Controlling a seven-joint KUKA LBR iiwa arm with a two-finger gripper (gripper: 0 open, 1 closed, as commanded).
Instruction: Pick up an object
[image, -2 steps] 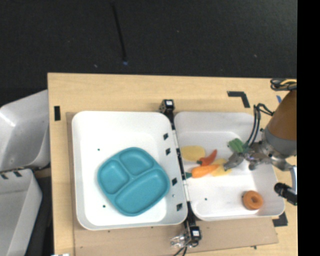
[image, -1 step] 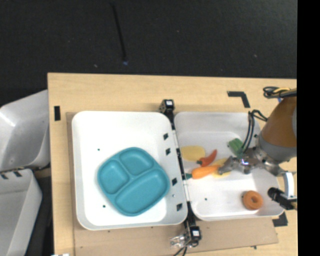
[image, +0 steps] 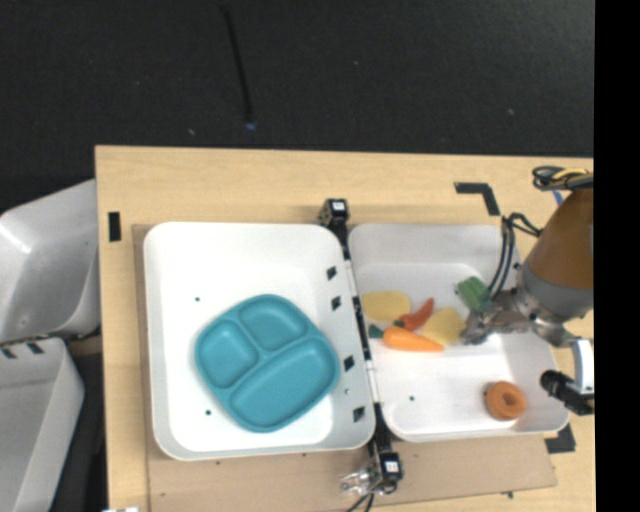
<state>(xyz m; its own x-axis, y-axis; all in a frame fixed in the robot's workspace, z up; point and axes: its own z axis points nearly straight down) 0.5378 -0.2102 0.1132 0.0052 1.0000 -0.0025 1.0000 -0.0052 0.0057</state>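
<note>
No object is lifted yet. The gripper (image: 478, 327) sits low in the right bin (image: 440, 415), just right of the carrot (image: 413, 341); finger state cannot be determined. The carrot rests on the bin floor. Grasp and lift remain.

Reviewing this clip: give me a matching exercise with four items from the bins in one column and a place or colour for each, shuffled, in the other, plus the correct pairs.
Column one:
1. divided plate
2. carrot
3. doughnut
4. green piece

Column two:
A. alone near the right bin's front right corner
B. blue, in the left bin
C. against the tool, at the far side of the food cluster
D. orange, lying flat at the near edge of the food cluster

Pairs: 1-B, 2-D, 3-A, 4-C
</note>
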